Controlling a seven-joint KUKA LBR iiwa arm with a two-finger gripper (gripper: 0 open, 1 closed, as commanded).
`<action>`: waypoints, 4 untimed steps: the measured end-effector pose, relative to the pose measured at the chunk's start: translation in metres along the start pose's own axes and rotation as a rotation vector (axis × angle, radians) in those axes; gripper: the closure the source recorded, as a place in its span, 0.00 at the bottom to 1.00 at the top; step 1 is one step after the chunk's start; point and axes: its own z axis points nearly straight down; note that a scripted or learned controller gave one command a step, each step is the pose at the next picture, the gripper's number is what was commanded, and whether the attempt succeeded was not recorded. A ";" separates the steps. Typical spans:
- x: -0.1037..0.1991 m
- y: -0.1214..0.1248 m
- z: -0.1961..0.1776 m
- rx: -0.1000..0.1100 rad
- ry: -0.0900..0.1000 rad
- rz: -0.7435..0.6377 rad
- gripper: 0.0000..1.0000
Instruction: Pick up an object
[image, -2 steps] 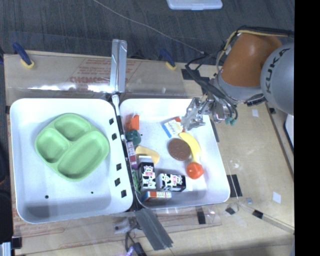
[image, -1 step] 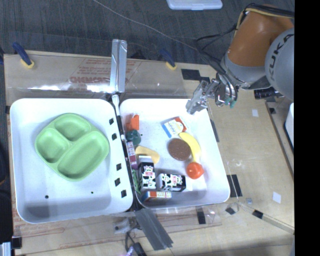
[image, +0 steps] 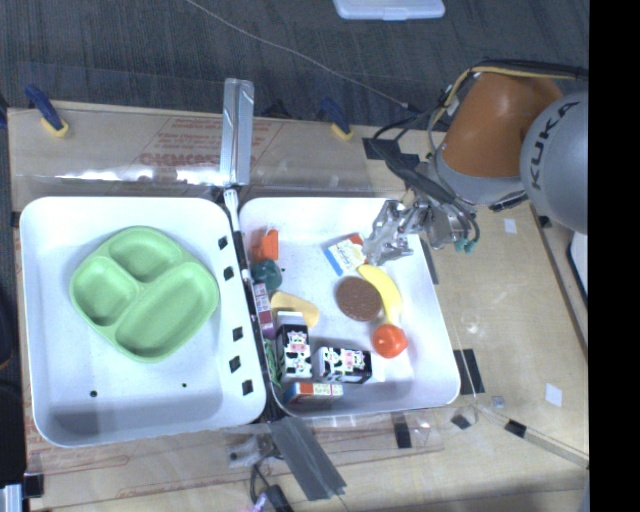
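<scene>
My gripper (image: 385, 243) hangs over the right bin's (image: 425, 375) far right part, its metal fingers pointing down just above the top end of a yellow banana (image: 383, 287). A blue and white card (image: 345, 254) lies just left of the fingertips. Nothing shows between the fingers. Beside the banana are a brown round disc (image: 357, 298) and a red tomato (image: 390, 341). Further left lie an orange piece (image: 267, 243), a dark green piece (image: 266, 272) and a yellow wedge (image: 295, 308). Two cow-patterned cartons (image: 294, 352) (image: 344, 364) sit near the front.
The left bin (image: 60, 410) holds a green divided plate (image: 145, 291). A metal divider bar (image: 237, 130) rises between the bins at the back. The grey arm with its orange band (image: 495, 120) comes in from the upper right. Blue clamps (image: 45, 110) grip the bench's far edge.
</scene>
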 end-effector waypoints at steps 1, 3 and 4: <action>-0.033 0.040 -0.067 0.002 -0.010 0.096 1.00; -0.031 -0.003 -0.056 0.004 -0.009 0.140 1.00; -0.017 0.002 -0.041 0.000 -0.002 -0.176 1.00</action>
